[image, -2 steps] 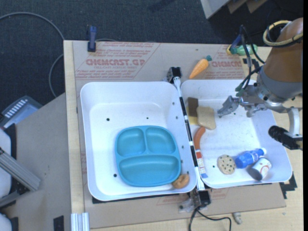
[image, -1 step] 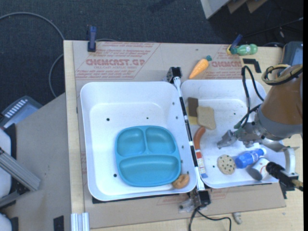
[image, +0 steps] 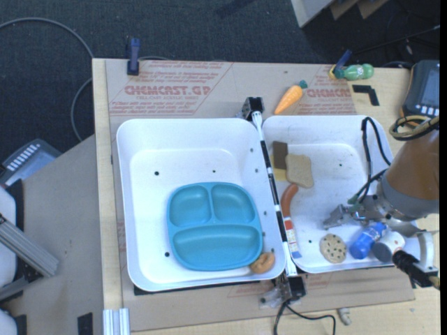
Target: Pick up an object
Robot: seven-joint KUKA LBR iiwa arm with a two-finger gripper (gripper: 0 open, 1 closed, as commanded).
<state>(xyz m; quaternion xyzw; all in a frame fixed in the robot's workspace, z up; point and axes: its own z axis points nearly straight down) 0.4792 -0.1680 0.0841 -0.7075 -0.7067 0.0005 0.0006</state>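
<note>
the left white bin has open floor along its back and left side; a blue divided plastic plate fills its front middle, with a small brown pastry at its corner. in the right white bin, the back right floor lies bare. toast slices, a red sausage, a round cookie and a blue bottle crowd the left and front.
</note>
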